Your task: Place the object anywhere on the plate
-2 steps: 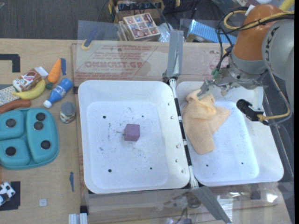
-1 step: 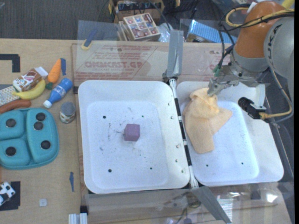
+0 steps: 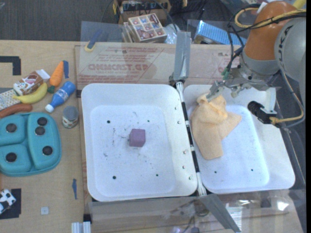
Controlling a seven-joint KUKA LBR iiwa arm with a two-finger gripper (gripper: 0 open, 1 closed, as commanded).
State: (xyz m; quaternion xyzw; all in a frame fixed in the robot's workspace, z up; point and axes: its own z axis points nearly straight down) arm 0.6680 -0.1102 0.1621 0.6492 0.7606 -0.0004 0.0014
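I see the yellow cloth [image 3: 212, 125] lying crumpled in the right bin [image 3: 272, 174], its top corner pinched between the closed fingers of the gripper [image 3: 212, 93], while a small purple block [image 3: 137, 137] sits in the left bin [image 3: 97, 106].

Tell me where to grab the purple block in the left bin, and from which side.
Come straight down from above on the purple block and pinch its two opposite side faces. It lies flat and alone on the floor of the left bin, so nothing crowds the gripper.

Pincer [image 3: 214, 94] pinching yellow cloth [image 3: 212, 125] over right bin [image 3: 277, 178]
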